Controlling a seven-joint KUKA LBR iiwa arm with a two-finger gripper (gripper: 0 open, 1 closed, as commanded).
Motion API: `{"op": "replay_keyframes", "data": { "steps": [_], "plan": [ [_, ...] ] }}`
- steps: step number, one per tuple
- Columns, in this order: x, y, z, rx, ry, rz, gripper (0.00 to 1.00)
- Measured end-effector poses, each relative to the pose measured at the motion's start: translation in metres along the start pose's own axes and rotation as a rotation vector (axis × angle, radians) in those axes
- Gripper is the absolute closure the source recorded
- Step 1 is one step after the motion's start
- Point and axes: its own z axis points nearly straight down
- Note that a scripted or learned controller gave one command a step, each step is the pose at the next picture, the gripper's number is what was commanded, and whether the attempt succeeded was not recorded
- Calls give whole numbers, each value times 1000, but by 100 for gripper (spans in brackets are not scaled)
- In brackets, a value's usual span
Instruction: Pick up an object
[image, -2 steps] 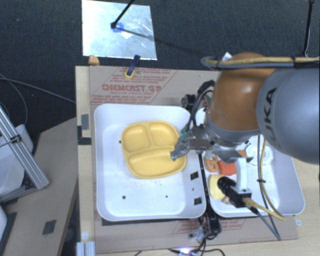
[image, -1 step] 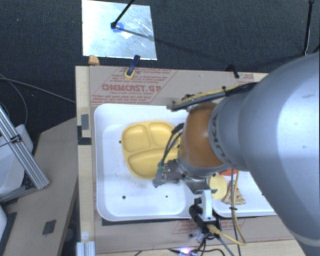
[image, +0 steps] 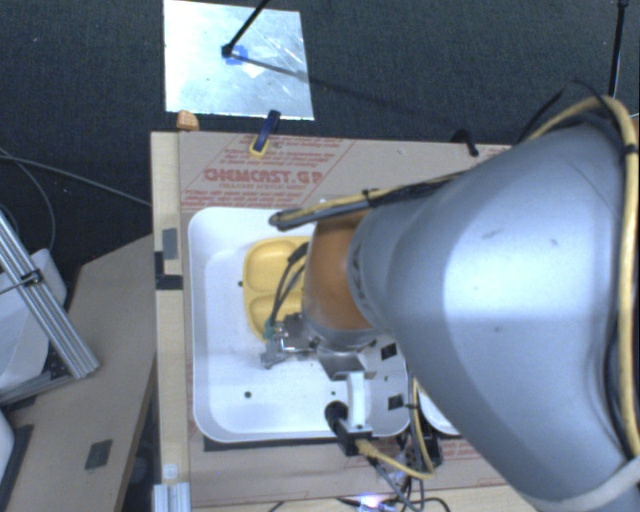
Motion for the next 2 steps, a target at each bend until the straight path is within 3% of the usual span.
{"op": "replay_keyframes", "data": {
  "steps": [1,2],
  "plan": [
    [-49,29,-77,-22,2,5,0],
    [76,46,-124,-22,10,-13,0]
  ]
}}
